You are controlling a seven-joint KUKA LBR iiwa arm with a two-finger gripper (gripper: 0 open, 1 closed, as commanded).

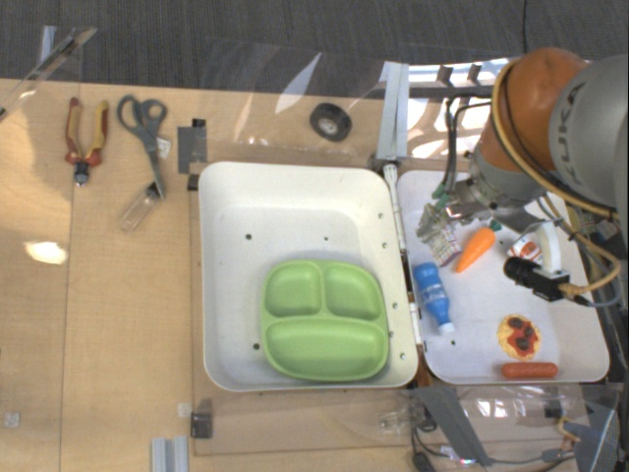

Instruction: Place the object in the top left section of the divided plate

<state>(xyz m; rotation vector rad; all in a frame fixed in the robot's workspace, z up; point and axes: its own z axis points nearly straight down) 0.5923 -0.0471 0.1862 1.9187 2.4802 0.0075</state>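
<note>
A green divided plate (324, 320) lies in the left white bin (236, 205), toward its front. It has two small sections at the back and one large section in front, and all three look bare. My gripper (441, 232) hangs low over the back left of the right bin (580, 362). It is next to an orange carrot (475, 249) and just above a blue bottle (432, 296). Nothing shows clearly between its fingers.
A small round pizza toy (519, 334) and a reddish sausage (529, 370) lie at the front of the right bin. On the bench to the left are red-handled pliers (83, 138), scissors (147, 131) and a dark tape roll (330, 120).
</note>
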